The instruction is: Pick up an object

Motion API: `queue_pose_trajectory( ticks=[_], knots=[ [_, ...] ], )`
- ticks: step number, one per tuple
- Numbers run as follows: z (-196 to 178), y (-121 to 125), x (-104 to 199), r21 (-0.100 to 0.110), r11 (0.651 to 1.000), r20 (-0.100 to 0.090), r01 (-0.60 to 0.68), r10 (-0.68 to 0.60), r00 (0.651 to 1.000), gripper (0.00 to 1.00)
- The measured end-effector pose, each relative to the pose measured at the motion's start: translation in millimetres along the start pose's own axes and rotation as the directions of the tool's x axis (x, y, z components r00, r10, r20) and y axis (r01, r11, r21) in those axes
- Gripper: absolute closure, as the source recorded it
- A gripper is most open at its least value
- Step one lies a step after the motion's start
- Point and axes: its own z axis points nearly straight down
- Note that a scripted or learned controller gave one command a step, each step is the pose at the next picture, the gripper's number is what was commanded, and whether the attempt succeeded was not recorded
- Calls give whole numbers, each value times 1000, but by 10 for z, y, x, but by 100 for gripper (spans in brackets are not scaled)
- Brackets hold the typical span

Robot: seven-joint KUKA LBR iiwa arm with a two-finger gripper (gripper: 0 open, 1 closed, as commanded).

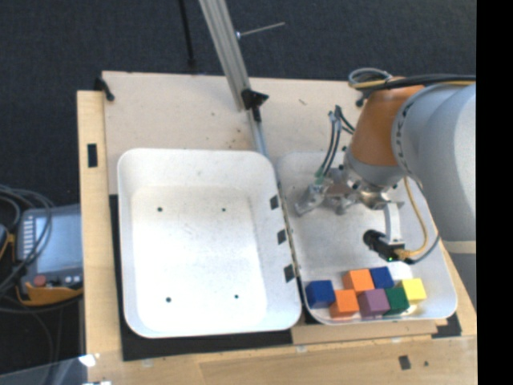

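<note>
Several coloured blocks lie packed along the near edge of the right bin [337, 239]: a blue one [320, 293], two orange ones [346, 301] [361, 280], a purple one [373, 301], a green one [397, 297], a yellow one [414, 289] and a second blue one [381, 277]. My gripper [314, 197] hangs over the far left part of that bin, well away from the blocks. Nothing shows in its grasp. The orange-banded wrist [381, 139] sits above and to its right.
The left bin [136, 215] stands beside the right one, their rims touching. An aluminium post [228, 46] slants up from the bench behind the bins. A small device with cables [40, 247] sits off the bench's left side.
</note>
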Motion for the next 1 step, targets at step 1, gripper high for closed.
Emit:
queue_pose_trajectory(
  ticks=[1],
  knots=[
    [-132,15,-2,-6,1000,-2,-6,6,1000,100]
  ],
)
